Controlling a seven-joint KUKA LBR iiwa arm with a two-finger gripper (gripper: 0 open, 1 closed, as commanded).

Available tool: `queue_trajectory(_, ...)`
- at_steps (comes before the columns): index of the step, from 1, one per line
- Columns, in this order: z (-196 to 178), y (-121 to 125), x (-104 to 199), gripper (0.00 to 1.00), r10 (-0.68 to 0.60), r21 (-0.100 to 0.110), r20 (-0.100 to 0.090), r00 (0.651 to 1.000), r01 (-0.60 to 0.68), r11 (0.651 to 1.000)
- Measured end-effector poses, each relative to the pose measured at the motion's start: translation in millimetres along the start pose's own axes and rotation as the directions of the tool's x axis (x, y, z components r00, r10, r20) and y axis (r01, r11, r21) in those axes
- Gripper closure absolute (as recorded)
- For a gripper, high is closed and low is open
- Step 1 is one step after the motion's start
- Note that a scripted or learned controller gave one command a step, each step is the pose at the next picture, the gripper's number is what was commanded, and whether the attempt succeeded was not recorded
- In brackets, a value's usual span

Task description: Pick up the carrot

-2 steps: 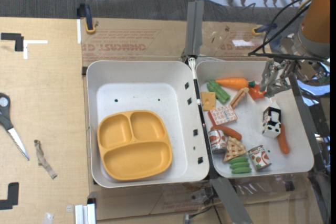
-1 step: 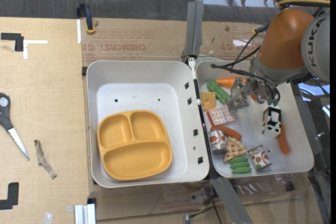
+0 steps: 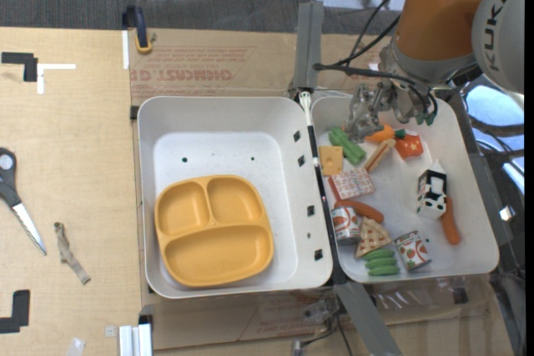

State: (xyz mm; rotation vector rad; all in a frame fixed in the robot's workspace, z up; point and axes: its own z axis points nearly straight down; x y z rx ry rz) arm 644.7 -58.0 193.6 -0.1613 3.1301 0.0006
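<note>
A: Largest first. Bench (image 3: 58, 179), pale wood, with two shallow white bins side by side. Left bin (image 3: 167, 125) carrying a yellow divided plate (image 3: 214, 229) toward its near left corner. Right bin (image 3: 471, 254) crowded with toy food.

B: Arm?

A: Grey with an orange band (image 3: 442, 0), reaching in from the right over the far end of the right bin. Gripper (image 3: 367, 114) low at that bin's far left corner. Metal parts and cables tangled there; cannot tell how far apart the fingers stand, nor anything caught between them.

B: Carrot?

A: Carrot (image 3: 383, 133), small and orange, lying in the right bin just beside the gripper, toward its near right. Touching or apart: cannot tell. Not visibly between the jaws.

B: Neighbours, going down in size?

A: Long green pod (image 3: 347, 144) just left of the carrot, slanting under the gripper. Tan stick (image 3: 378, 155) just below the carrot, tilted. Red tomato (image 3: 409, 147) to the carrot's right, near. Yellow cheese block (image 3: 331, 160) by the bin's left wall. Black and white cow carton (image 3: 431, 194) well apart, toward the right wall. Pizza slice (image 3: 372, 238) and small green beans (image 3: 382, 264) at the near end.

B: Off the bins?

A: Scissors (image 3: 18, 200) on the bench at far left.
</note>
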Motion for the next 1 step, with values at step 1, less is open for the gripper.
queue_trajectory(1,0.8,-11.4,-14.4,1.0,-0.511,-0.001,0.001,0.859,0.511,0.859)
